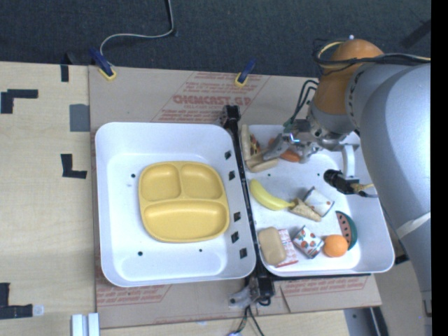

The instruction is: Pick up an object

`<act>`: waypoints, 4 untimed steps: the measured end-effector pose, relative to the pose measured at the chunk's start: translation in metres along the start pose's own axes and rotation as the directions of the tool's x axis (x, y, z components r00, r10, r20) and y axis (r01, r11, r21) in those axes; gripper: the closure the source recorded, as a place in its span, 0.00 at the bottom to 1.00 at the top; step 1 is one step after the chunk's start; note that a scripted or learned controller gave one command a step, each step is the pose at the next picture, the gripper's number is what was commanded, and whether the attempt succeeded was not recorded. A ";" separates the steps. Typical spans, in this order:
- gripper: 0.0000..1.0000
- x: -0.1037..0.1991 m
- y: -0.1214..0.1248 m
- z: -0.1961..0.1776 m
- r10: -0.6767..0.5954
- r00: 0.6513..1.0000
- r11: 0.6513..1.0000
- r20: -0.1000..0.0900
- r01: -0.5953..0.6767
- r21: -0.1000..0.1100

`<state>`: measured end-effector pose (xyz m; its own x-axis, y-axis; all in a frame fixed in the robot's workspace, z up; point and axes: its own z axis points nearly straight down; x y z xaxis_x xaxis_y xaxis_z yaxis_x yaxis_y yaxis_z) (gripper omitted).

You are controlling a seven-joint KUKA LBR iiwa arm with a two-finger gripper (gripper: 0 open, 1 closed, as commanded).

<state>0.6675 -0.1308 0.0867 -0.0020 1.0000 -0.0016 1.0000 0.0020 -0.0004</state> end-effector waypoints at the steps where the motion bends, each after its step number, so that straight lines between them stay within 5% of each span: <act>1: 1.00 0.002 0.001 -0.011 -0.001 1.000 1.000 -0.003 0.001 -0.002; 2: 0.00 0.002 0.001 -0.011 -0.001 1.000 1.000 -0.003 0.001 -0.001; 4: 0.00 0.004 0.000 -0.001 0.003 1.000 1.000 0.006 -0.003 0.002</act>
